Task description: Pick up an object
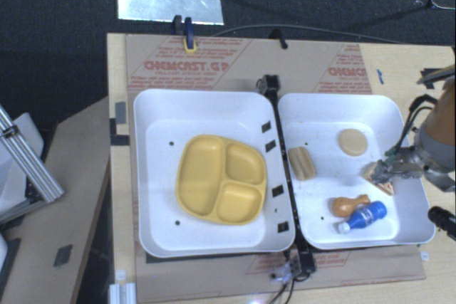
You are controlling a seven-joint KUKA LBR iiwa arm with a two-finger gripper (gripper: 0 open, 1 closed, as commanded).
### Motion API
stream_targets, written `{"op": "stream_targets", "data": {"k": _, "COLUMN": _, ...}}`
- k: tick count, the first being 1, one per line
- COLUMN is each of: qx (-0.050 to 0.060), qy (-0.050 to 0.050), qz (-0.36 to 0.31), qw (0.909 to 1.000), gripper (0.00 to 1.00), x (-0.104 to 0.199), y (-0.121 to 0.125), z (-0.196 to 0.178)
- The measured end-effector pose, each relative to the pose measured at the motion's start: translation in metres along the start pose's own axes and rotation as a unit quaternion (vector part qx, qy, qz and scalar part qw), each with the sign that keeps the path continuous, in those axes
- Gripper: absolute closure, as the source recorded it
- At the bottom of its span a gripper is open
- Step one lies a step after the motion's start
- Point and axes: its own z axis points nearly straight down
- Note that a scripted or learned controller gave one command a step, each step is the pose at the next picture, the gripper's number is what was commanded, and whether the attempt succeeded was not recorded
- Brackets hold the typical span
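Observation:
The right bin [377, 110] holds several loose objects. A round tan disc [352, 142] lies toward the back and a tan ridged block [302, 163] lies by the left wall. An orange-brown pear-shaped piece [348, 206] and a blue bottle with a white cap [364, 216] lie together near the front. My gripper [380, 175] is low over the right side of this bin, right of the disc and above the bottle. A small brownish thing [385, 187] shows just beneath its tip; whether it is gripped is unclear.
The left bin [153, 117] carries a yellow divided plate [221, 179]. A black divider with clips [279, 167] runs between the bins. The grey arm [436, 146] comes in over the right bin's right rim. Cardboard [214, 64] lies under both bins.

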Motion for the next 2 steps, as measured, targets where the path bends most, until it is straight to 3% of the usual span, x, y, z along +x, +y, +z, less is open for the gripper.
{"op": "stream_targets", "data": {"k": 2, "qx": -0.001, "qy": 0.000, "qz": -0.002, "qw": 1.0000, "gripper": 1.00, "x": -0.009, "y": 0.004, "z": -0.116}}
